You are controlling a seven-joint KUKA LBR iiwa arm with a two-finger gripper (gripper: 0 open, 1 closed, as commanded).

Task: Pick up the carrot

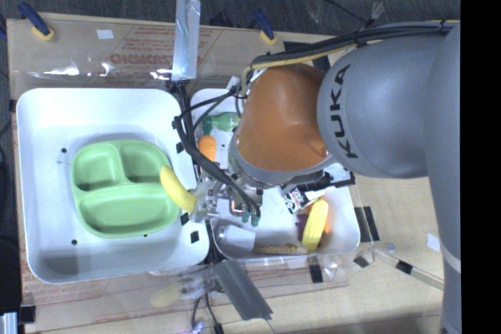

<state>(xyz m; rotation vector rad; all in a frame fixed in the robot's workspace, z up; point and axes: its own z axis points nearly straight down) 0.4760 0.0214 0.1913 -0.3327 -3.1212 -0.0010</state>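
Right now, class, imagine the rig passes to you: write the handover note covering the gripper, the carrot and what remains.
Gripper: low over the right bin, near the divider; finger state cannot be made out.
Carrot: an orange piece in the right bin's upper left, partly hidden by cables and the arm; not lifted.
Also there: banana by the green tray in the left bin; a yellow item in the right bin.
Left: grasp and lift the carrot.
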